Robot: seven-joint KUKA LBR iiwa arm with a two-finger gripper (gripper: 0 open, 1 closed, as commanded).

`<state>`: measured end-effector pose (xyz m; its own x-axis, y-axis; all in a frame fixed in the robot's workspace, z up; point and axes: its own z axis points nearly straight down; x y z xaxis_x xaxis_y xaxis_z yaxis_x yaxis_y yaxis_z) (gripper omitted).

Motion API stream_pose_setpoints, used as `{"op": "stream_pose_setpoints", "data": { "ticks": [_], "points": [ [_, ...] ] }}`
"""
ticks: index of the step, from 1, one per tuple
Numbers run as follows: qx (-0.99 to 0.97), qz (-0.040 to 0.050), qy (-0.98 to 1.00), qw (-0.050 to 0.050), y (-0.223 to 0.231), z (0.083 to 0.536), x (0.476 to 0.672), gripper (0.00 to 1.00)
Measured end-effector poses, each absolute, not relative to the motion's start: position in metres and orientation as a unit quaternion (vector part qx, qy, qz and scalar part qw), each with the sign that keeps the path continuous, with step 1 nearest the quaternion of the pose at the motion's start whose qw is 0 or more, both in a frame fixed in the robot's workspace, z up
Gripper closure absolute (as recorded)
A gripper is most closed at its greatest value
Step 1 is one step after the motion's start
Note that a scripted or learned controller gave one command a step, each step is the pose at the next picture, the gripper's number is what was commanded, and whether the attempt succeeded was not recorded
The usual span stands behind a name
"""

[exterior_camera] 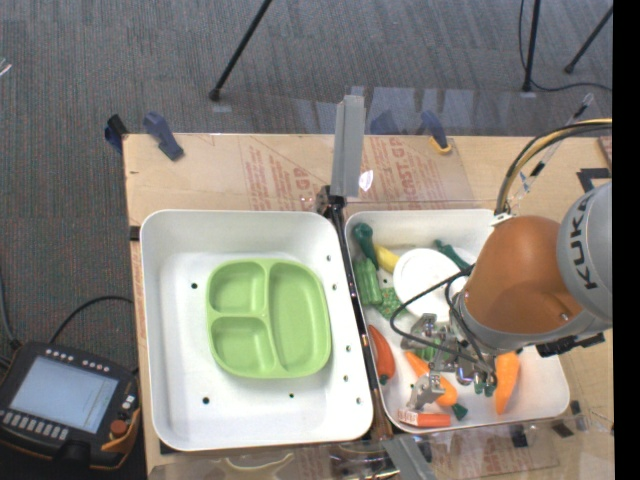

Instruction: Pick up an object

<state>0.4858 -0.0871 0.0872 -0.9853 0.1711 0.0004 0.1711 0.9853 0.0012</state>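
Note:
My gripper (432,386) hangs low over the front of the right bin (552,400), below the arm's orange band (515,278). Toy food lies around it: an orange carrot (506,380) to its right, a small red-orange piece (432,420) just in front, an orange piece (417,362) to its left and another orange bit (447,395) right beside it. A red-orange pepper (383,353) lies by the bin's left wall. The arm hides the bin's right half.
Further back in the right bin are a white round plate (422,271), a yellow banana (386,258) and green vegetables (371,286). The left bin (165,268) holds a green divided plate (269,318). A grey post (347,148) stands behind the bins.

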Motion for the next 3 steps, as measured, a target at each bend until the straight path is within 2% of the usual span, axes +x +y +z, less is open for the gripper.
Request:
{"op": "stream_pose_setpoints", "data": {
  "ticks": [1, 3],
  "points": [
    [-0.086, 0.0003, -0.996, -0.007, -0.0838, 0.0900, 0.4796, 0.00],
    [-0.063, 0.0007, -0.998, -0.007, -0.0808, 0.0901, 0.4802, 0.00]
  ]
}}
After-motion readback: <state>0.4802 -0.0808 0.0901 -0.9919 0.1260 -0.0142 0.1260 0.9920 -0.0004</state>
